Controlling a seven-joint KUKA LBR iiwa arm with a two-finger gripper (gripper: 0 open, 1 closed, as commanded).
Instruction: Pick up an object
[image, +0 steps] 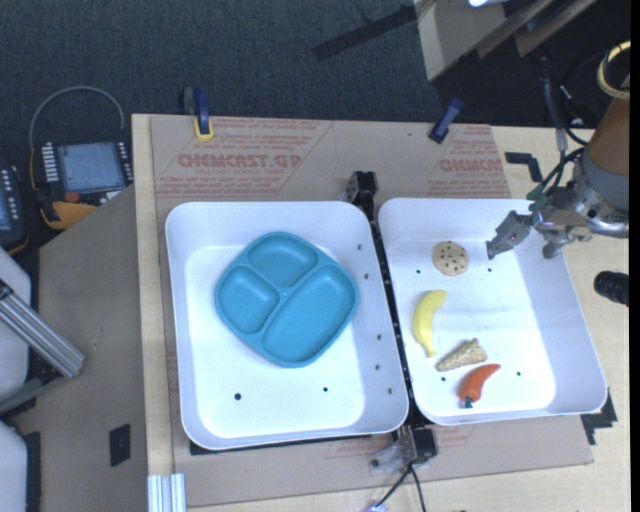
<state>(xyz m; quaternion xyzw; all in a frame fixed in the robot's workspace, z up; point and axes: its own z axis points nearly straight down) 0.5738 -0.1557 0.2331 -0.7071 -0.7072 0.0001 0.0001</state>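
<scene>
At the lower right of the frame, closest to the viewer, a red chili pepper lies in the right bin, with a tan wedge-shaped piece just above and left of it, nearly touching. A little farther up, a yellow banana lies curved along the bin's left side, and above it, slightly right, sits a round chocolate-chip cookie. In the left bin, at the frame's centre left, a blue divided plate lies flat, turned at a slant, its three compartments facing up. Both bins rest side by side on a table covered with brown printed board. Farther back, at the upper right of the frame, the arm comes in from the right edge and bends down over the far right corner of the right bin. Its tool points leftward and downward, hovering above the bin's upper right area, to the right of the cookie and apart from it. The two fingers stand spread apart, one dark finger reaching toward the cookie, with nothing between them. None of the four items in the right bin is touched by the tool. Beyond the table, at the upper left of the frame, a small screen device sits on dark carpet.
</scene>
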